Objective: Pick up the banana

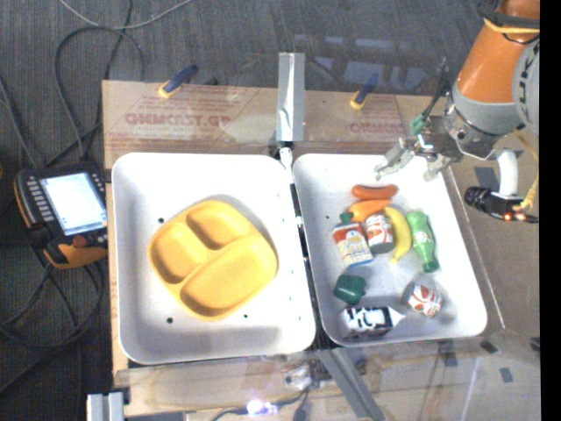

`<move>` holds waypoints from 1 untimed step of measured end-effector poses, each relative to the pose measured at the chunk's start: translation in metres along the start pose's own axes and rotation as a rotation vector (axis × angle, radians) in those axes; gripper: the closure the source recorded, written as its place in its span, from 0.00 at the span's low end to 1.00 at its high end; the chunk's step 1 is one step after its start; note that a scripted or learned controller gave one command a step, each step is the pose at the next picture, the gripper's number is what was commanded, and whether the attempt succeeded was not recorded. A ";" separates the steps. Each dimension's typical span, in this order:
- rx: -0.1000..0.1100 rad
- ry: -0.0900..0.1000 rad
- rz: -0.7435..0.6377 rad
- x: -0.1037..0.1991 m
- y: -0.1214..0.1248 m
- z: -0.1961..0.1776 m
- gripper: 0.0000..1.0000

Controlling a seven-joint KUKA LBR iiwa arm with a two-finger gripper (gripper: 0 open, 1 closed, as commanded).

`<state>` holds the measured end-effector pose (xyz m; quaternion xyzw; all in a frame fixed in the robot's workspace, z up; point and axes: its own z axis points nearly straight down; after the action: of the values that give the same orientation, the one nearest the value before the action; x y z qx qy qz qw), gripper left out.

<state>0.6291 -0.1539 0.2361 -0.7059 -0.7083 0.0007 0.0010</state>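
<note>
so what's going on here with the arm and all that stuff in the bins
A grey and orange arm reaches in over the far right corner of the right bin, its claw open and holding nothing. The banana it is meant to pick up lies untouched in that bin, packed between a can and a green bottle, with a carrot just above it. The left bin holds a yellow divided tray.

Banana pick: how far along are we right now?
Done: nothing visible yet. The curved yellow banana lies in the right white bin, between a small can and a green bottle. In hand: the two-finger gripper hovers open above the bin's far edge, holding nothing. Left: descend, grasp, lift.
</note>
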 end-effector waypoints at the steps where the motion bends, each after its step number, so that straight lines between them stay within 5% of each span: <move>1: 0.000 0.000 0.003 -0.063 -0.029 0.115 0.00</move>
<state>0.6000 -0.2172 0.1215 -0.7069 -0.7073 0.0010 0.0010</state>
